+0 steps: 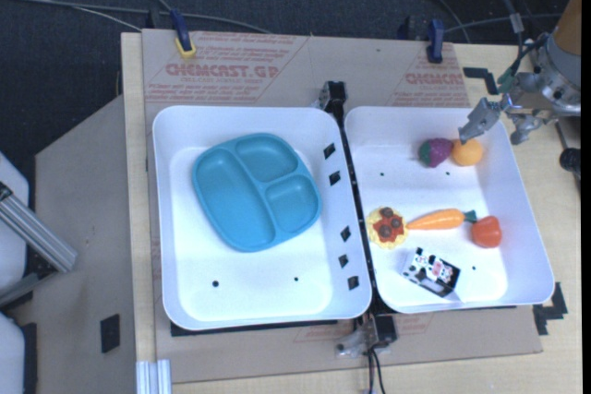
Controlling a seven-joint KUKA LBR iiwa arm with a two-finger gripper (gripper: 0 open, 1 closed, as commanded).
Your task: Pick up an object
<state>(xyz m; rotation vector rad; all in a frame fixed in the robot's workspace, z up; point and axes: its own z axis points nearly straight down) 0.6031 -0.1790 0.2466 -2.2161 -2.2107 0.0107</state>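
The end effector [496, 118] is positioned open, empty, at two o'clock beside the orange fruit [468, 152]. Approach is judged under way. Descent and closure are required next.

Two shallow white bins sit side by side. The left bin [175, 291] holds one blue divided plate [256, 190]. The right bin [526, 226] holds six small items: one purple toy [434, 151], one orange ball [468, 152], one carrot [436, 219], one red fruit [487, 232], one pizza slice [387, 227], one black-and-white block [432, 271].
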